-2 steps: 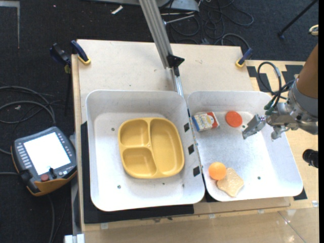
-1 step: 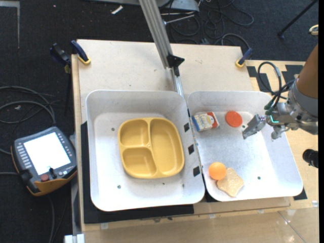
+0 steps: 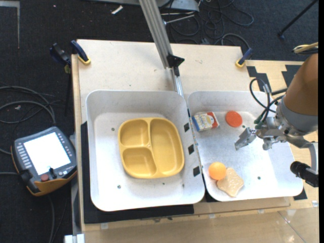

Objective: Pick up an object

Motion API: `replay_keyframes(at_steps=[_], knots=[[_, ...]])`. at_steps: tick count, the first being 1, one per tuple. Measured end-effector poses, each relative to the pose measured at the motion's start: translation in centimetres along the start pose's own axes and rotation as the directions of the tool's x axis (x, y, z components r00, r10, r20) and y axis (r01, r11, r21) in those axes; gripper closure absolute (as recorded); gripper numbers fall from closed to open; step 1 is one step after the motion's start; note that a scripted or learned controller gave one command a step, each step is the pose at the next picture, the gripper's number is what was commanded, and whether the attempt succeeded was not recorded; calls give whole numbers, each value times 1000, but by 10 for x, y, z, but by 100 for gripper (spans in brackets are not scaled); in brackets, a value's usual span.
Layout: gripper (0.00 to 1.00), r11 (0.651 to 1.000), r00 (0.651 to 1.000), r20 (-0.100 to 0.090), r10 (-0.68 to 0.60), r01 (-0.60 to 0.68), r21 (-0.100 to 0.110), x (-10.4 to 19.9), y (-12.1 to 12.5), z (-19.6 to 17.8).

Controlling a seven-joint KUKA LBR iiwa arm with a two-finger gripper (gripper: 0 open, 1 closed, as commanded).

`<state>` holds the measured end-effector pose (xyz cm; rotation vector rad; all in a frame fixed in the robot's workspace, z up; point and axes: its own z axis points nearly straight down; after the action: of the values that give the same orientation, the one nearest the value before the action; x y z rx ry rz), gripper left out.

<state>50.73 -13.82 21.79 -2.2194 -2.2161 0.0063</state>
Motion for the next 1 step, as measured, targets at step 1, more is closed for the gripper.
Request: replay_keyframes(at_steps=[1], knots=[[0,1000,1000,0,0,0,0,-9,-5,55]])
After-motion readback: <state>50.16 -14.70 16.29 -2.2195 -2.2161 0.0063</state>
